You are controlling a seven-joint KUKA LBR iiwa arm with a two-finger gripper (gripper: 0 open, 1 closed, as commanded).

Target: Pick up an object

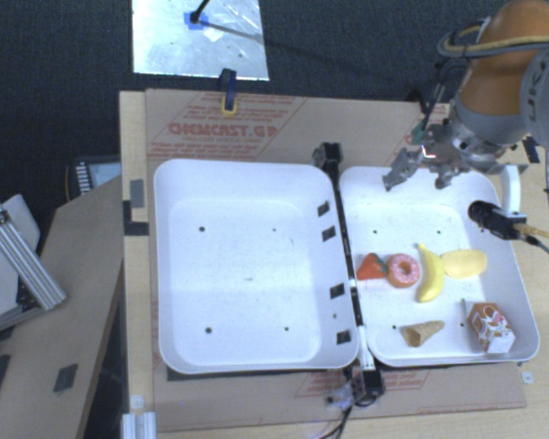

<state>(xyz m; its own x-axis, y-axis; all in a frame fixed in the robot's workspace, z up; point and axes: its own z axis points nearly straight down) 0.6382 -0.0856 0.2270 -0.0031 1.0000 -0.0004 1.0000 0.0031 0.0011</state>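
From the overhead camera, the gripper hangs above the far edge of the right bin, its two fingers spread well apart with nothing between them. The objects lie in a cluster nearer the front of that bin, well apart from the gripper: a red strawberry-like piece touching a pink doughnut, a banana just beside it, and a pale yellow lemon-like piece against the banana's other side. Closer to the front rim sit a tan cone and a small red-and-white carton, each on its own. The left bin sits alongside.

All of these look like light toy food, probably hard, smooth plastic, so slippery rather than fragile. The banana seems the friendliest target: long and narrow, best pinched across its middle. The doughnut is crowded on both sides, leaving little room for fingers. The carton, standing apart with flat faces, would likely hold steadily too.
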